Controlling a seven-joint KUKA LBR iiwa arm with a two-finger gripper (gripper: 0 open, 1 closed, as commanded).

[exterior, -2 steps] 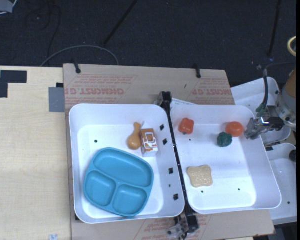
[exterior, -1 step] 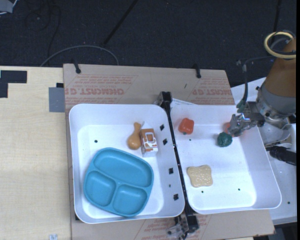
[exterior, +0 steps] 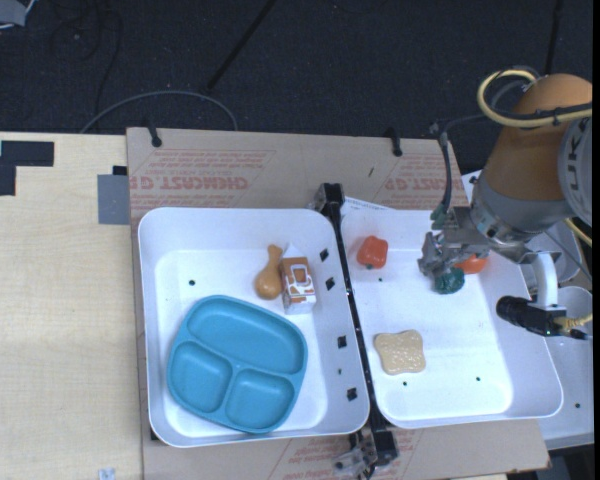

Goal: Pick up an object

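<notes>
The jaws (exterior: pixel 446 264) hang low over the right bin (exterior: pixel 485 393), beside a small green thing (exterior: pixel 450 282) and an orange scrap (exterior: pixel 472 263); whether they are wide or narrow, I cannot tell. A red-orange lump (exterior: pixel 372 252) and a tan slice (exterior: pixel 399 352) lie in that bin. The left bin (exterior: pixel 160 268) holds a blue tray (exterior: pixel 238 364), a tan drumstick (exterior: pixel 270 274) and a small carton (exterior: pixel 299 284), its label unreadable. The cardboard (exterior: pixel 195 178) beneath carries upside-down red print, too blurred to read.

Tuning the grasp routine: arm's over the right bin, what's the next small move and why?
Probably a short straight descent. The gripper sits over the small dark green object in the right white bin, with a small orange-red piece beside it. Whether anything sits between its fingers is unclear.
</notes>
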